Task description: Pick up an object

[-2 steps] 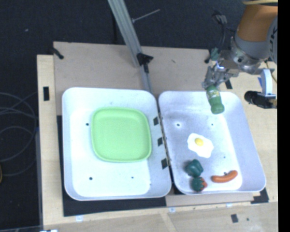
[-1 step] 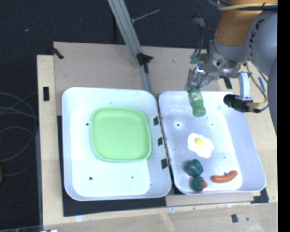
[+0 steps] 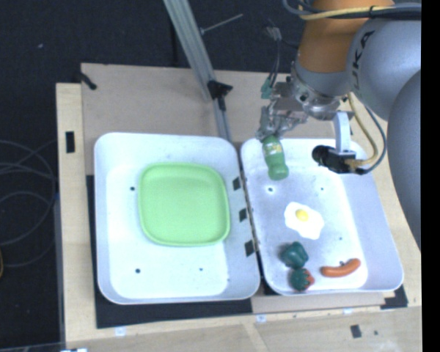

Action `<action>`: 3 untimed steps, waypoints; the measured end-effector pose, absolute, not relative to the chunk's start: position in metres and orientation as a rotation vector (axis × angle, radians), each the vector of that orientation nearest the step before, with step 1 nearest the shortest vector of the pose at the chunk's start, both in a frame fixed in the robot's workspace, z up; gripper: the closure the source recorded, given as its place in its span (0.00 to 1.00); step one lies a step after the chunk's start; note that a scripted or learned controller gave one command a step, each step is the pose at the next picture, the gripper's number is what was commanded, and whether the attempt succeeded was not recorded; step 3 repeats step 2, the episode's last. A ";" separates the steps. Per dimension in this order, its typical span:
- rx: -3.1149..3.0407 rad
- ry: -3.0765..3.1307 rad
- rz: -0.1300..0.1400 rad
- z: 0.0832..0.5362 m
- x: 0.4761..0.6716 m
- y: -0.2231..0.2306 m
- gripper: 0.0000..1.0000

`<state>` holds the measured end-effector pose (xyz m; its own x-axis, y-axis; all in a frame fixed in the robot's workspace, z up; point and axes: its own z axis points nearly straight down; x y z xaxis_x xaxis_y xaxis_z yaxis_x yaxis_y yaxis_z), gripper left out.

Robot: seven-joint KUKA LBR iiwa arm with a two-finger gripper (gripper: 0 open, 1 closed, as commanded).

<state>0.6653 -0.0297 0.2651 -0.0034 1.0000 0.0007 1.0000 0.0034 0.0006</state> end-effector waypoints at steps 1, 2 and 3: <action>-2.217 -2.225 0.000 0.252 0.663 0.025 1.00; -2.217 -2.225 -0.002 0.257 0.663 0.080 1.00; -2.217 -2.225 -0.002 0.257 0.663 0.080 1.00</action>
